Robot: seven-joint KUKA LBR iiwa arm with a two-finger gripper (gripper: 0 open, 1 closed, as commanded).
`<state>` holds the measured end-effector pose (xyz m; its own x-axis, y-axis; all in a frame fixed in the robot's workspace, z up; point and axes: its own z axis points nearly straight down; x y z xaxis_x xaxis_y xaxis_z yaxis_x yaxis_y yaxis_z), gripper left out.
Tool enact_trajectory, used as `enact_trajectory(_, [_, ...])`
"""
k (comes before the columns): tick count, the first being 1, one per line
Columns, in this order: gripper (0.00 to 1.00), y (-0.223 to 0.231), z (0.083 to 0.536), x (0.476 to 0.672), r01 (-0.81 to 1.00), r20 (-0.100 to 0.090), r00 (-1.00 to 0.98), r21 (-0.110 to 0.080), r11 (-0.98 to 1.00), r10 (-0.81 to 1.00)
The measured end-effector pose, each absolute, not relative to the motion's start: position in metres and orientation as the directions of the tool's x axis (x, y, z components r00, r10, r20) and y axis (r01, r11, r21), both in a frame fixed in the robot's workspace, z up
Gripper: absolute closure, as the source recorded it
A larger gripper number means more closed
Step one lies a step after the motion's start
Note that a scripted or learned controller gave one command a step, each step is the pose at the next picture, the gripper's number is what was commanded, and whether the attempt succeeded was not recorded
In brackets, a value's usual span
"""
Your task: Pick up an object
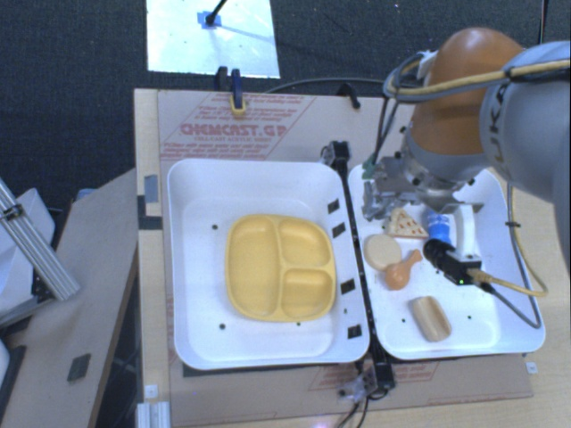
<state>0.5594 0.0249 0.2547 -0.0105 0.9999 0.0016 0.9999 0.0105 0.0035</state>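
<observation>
The right bin (pixel 513 324) holds several small toy foods. A triangular pizza-like slice (pixel 409 225) lies just below my gripper (pixel 378 200), which hangs low over the bin's upper left part. A round beige cookie (pixel 383 251) sits below the slice, with an orange drumstick-shaped piece (pixel 401 271) next to it. A tan bread loaf (pixel 430 318) lies toward the front. A small blue object (pixel 437 228) sits right of the slice, partly hidden by the wrist. Nothing is visibly held.
The left bin (pixel 192 203) carries a yellow divided plate (pixel 280 267) in its middle. A black-clipped divider (pixel 350 239) runs between the bins. The big grey and orange arm (pixel 473 87) covers the right bin's far side.
</observation>
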Motion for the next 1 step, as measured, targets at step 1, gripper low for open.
enact_trajectory(1, [1.00,0.0762,0.2506,0.5913,1.000,0.001,-0.009,0.004,0.009,1.000])
